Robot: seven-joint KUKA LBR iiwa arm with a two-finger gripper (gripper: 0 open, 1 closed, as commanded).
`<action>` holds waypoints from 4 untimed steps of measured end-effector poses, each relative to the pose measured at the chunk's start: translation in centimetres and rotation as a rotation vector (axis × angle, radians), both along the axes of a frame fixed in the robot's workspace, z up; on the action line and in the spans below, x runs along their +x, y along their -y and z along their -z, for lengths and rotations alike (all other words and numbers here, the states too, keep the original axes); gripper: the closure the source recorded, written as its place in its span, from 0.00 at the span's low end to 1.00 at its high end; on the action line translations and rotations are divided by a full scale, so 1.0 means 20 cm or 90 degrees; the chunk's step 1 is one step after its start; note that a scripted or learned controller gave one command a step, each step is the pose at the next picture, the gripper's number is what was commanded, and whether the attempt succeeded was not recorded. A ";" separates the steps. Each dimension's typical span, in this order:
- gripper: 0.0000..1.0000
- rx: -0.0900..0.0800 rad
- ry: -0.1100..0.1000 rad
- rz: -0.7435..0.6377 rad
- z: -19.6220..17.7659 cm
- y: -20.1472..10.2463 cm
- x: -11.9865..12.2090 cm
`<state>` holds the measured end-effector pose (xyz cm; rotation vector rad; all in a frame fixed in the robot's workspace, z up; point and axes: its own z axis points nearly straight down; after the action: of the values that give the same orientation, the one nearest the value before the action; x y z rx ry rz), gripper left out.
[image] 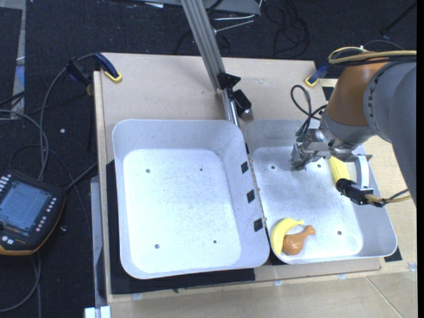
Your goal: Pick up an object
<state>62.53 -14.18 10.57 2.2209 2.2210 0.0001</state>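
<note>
camera view shows hand well apart from banana touching orange toy.

Even overhead light, slight softness

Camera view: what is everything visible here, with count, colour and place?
left bin: one, white, bench's left half
right bin: one, white, beside it
banana: one, yellow, right bin's near-left corner
drumstick-shaped toy: one, orange-brown, touching the banana
yellow piece: one, right bin's far side; object or robot part unclear
bench: one, pale wood, under both bins
rail: one, silver, slanting toward the bins
clamps: two, blue-yellow, bench's far corners
pendant: one, black-orange, floor at left
arm: one, grey, orange band, from right
gripper: one, dark, over right bin
</note>
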 end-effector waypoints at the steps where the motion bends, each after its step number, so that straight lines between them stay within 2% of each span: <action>1: 1.00 0.000 0.002 0.000 -0.21 0.00 0.00; 2: 1.00 0.000 0.003 -0.001 -0.49 -0.04 0.04; 3: 1.00 0.000 0.003 0.000 -0.78 0.00 0.01; 4: 1.00 0.001 0.000 -0.003 -0.80 -0.25 -0.03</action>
<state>62.00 -9.23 26.53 2.2170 2.2262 0.0018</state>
